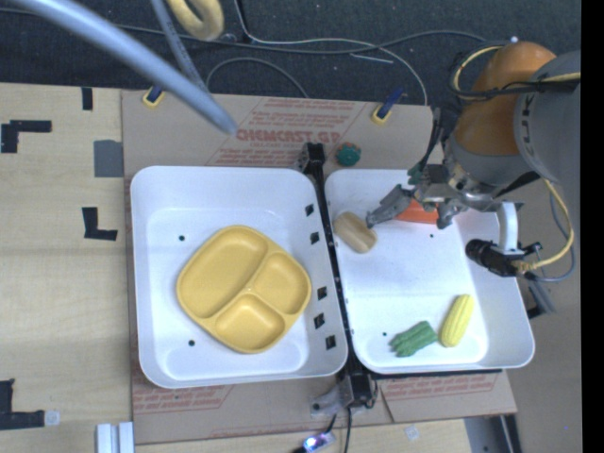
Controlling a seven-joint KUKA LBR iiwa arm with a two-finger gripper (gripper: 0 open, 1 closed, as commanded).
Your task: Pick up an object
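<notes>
My gripper hangs over the back of the right bin, open, with its fingers spread wide. One dark finger points left toward a tan rounded object near the bin's left wall. An orange object lies on the bin floor between the two fingers, partly hidden by the gripper; I see no grip on it. A yellow corn cob and a green vegetable lie side by side at the front of the same bin.
The left bin holds a yellow divided plate. A small teal object sits on the cardboard behind the bins. Black clips line the divider between the bins. Cables loop behind the arm at the right.
</notes>
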